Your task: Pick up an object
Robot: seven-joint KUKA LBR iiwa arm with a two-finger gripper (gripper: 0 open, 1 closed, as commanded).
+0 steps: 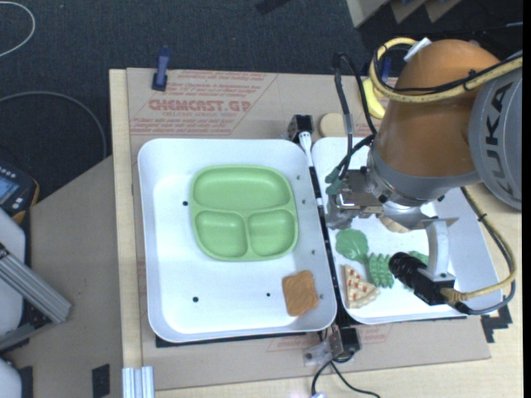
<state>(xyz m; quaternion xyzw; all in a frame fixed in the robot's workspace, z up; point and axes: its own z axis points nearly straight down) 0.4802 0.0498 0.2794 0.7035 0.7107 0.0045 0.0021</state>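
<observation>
Two white bins sit side by side in the camera view: the left bin and the right bin, which the grey and orange arm largely covers. The gripper hangs over the strip where the bins meet. Whether it is spread or closed cannot be made out, as the wrist hides it, and nothing can be seen gripped in it.

To the gripper's left in the view lies one green plate with three compartments. Below and left of the gripper, near the left bin's lower corner, lies one brown biscuit-like piece.

Just below the gripper, in the right bin, lies one green leafy piece. Further below it are one green spiky piece and one orange lattice wedge (these two are touching or nearly so). One pale piece peeks out from under the wrist to the gripper's right, too hidden to name.

The board under the bins bears red print reading "CHEMCAST GP", and the smaller lines around it are too fine to read. One blue clip grips the board's far edge, up and well left of the gripper. The large letters on the arm's grey casing are cut off at the edge.
</observation>
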